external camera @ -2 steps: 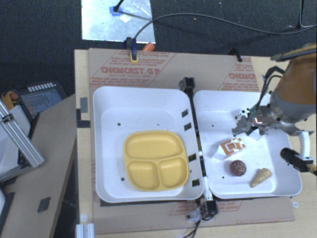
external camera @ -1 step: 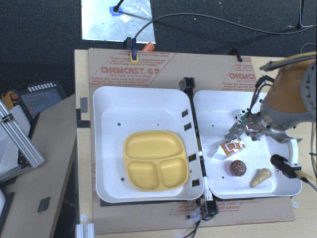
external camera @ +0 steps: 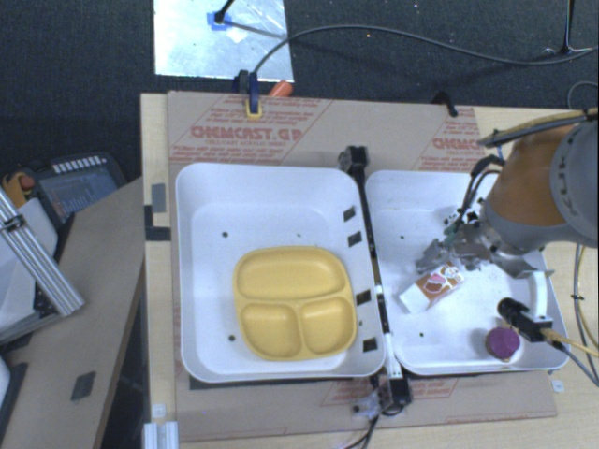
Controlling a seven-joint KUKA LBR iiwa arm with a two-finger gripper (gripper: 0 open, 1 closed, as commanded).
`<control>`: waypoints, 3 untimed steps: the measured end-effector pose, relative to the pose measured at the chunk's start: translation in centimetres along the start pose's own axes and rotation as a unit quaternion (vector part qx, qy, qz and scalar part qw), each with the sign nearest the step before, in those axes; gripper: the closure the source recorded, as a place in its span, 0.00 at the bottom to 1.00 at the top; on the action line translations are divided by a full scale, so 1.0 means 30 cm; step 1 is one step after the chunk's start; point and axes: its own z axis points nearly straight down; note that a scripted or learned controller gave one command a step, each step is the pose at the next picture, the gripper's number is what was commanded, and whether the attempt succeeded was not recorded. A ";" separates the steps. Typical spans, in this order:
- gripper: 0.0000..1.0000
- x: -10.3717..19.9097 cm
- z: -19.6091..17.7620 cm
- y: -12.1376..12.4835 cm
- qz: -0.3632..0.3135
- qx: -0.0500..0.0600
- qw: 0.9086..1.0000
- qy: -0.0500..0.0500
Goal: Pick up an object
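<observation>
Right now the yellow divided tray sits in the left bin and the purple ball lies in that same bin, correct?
Not quite. The camera view shows the yellow divided tray in the left bin, but the purple ball lies in the right bin, near its front corner.

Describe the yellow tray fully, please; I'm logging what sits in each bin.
The yellow tray is a rounded-corner divided plate, looking like matte plastic, with one wide compartment at the far side and two smaller ones at the near side, all bare. It lies flat, right way up, on the floor of the left bin, toward its near right part, slightly turned. It touches the bin floor alone.
</observation>
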 end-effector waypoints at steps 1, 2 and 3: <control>1.00 -0.005 -0.026 -0.005 0.002 0.002 1.000 0.000; 1.00 -0.015 -0.196 0.035 0.000 0.001 1.000 -0.001; 1.00 -0.016 -0.377 0.042 0.000 0.001 1.000 -0.001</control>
